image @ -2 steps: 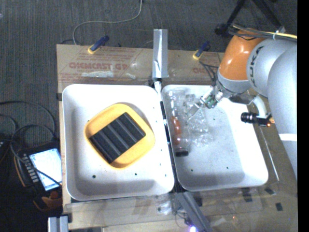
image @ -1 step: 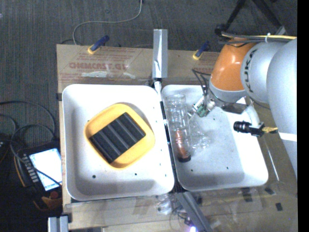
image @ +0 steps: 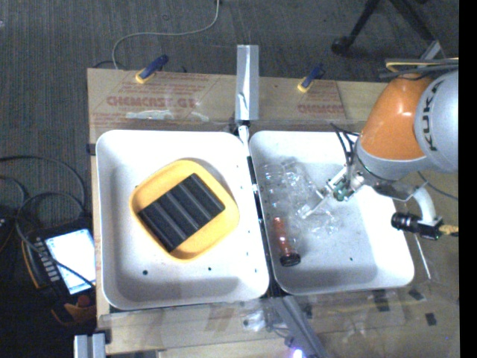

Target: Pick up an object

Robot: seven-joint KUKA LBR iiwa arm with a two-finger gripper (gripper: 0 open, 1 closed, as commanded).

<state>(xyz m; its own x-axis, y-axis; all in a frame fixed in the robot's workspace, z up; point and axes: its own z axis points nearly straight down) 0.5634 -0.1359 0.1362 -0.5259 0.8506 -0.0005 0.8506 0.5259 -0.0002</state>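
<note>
**A:** What is sitting on the bench, as seen from above?

**B:** Two shallow white bins are lying side by side. The left bin [image: 112, 200] is holding a yellow tray with a black ribbed insert [image: 185, 209], turned at an angle and filling most of the floor. The right bin [image: 387, 263] is holding smaller things: a heap of clear crumpled plastic [image: 292, 189] toward its ten o'clock, and a small brownish bottle with a dark cap [image: 282, 241] lying down near its seven o'clock, close beside the wall between the bins.

**A:** And where is the arm reaching?

**B:** It is coming in from three o'clock, its orange band hanging over the right bin's upper right corner. The gripper [image: 341, 189] is pointing down and left, toward the middle of the right bin, just beside the right edge of the clear plastic.

**A:** Is it holding anything?

**B:** I cannot tell. The tip is small and partly hidden under the arm, so I am not able to say whether it is spread, closed or clamped on something.

**A:** So how far along is the pick?

**B:** Judging from this, it is looking early. Every object is resting on a bin floor and nothing is being lifted. The gripper is sitting nearest the clear plastic, so that seems the likely target. The grasp and the lift are both remaining.
</note>
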